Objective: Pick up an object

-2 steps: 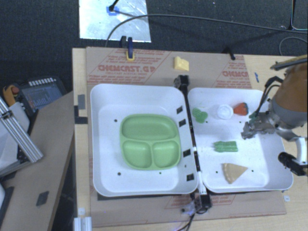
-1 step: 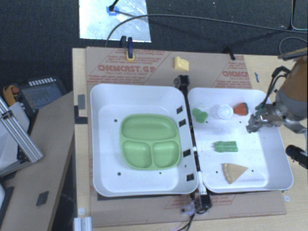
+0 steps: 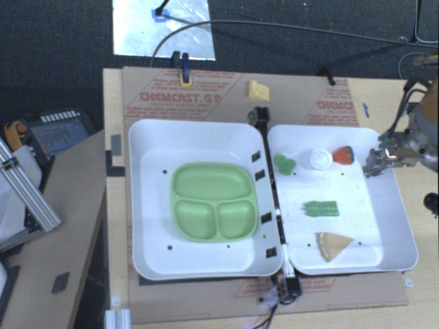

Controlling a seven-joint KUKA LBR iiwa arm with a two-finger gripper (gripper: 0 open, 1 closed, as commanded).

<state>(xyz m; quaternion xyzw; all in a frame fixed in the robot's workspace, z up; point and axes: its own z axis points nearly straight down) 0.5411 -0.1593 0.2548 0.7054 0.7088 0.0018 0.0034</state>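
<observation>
1. The gripper (image 3: 378,160) sits at the right rim of the right bin (image 3: 394,218), toward its far corner; the grey wrist behind it reaches in from the right of the view; nothing lies between the fingers, and whether they stand wide or narrow I cannot tell (they are small and blurred against the bin wall).

2. The nearest candidate is the red-orange object (image 3: 343,155), lying to the left of the gripper along the far side of the same bin; a short bare stretch of bin floor separates the two, so they are near but not touching.

3. Just beside the red-orange object, further left, lies a white round piece (image 3: 319,159), and beyond that a small green lump (image 3: 284,163); the three form a rough row running left from the gripper.

4. Well apart toward the near side lie a green ridged block (image 3: 321,209), its long axis running left to right, and a tan wedge (image 3: 333,245) pointing toward the near edge.

5. The left bin (image 3: 147,204) holds a green divided tray (image 3: 211,201), far from the gripper.

6. My judgement: the coming move turns on a short travel leftward and down onto the red-orange object; its closeness to the white piece could spoil a clean grasp.
</observation>
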